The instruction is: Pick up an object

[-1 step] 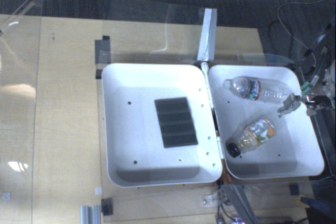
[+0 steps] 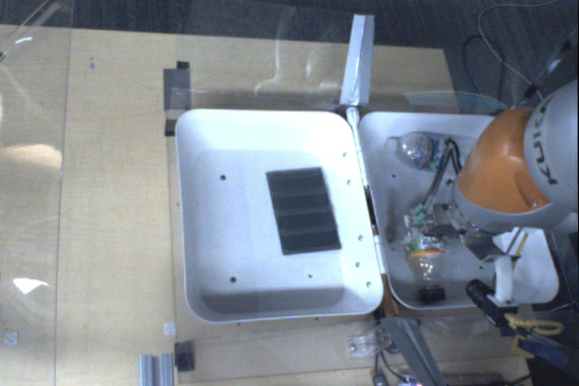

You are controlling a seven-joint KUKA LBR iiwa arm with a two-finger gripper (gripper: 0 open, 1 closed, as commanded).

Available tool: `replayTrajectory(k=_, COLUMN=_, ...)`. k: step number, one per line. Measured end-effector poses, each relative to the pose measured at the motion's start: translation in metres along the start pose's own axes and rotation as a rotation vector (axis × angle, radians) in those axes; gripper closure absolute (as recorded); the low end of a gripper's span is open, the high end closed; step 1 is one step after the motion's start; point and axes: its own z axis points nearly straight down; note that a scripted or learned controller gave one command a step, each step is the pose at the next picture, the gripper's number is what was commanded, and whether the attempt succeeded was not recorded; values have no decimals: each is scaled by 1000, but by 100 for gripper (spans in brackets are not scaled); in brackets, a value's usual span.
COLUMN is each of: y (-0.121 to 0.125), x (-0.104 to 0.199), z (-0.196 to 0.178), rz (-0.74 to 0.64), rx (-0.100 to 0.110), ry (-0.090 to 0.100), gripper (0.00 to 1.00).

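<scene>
Black ridged pad (image 2: pixel 304 211) lies flat mid left bin (image 2: pixel 208 285), long axis running top to bottom of view, tilted slightly leftward at its top | arm (image 2: pixel 507 172) hangs over right bin (image 2: pixel 384 149) | gripper (image 2: pixel 423 235) low among small clutter there, well apart from pad; closure cannot be told | clear bulb-like item (image 2: pixel 412 146) near right bin's top

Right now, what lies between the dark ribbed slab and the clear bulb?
From the camera view: bare white floor, then the two bins' adjoining rims, separate the slab from the bulb.
</scene>
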Motion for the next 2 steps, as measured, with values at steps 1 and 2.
replayTrajectory(k=1, y=2, x=1, z=-10, rz=-1, rx=-4, ry=1, gripper=100)
replayTrajectory(k=2, y=52, x=81, z=-90, rz=-120, rx=4, ry=1, gripper=100)
